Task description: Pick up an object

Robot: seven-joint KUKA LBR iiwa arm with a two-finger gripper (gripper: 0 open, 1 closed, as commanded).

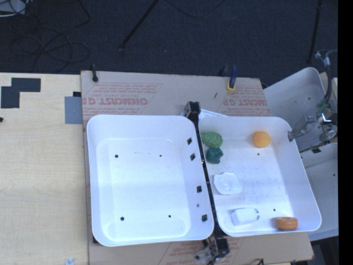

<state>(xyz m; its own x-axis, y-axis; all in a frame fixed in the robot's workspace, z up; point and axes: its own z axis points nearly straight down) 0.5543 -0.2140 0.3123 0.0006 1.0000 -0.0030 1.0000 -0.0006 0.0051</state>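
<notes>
My gripper (322, 123) sits just outside the right bin's (300, 164) right rim, holding nothing; I can't tell how it's set. Nearest inside that bin is the ball (261, 139), near the far rim. It could roll off a poor pinch. The green lumps (212, 146) touch each other by the bin's left wall, which could block me. The disc (286, 223) hugs the near corner.
</notes>
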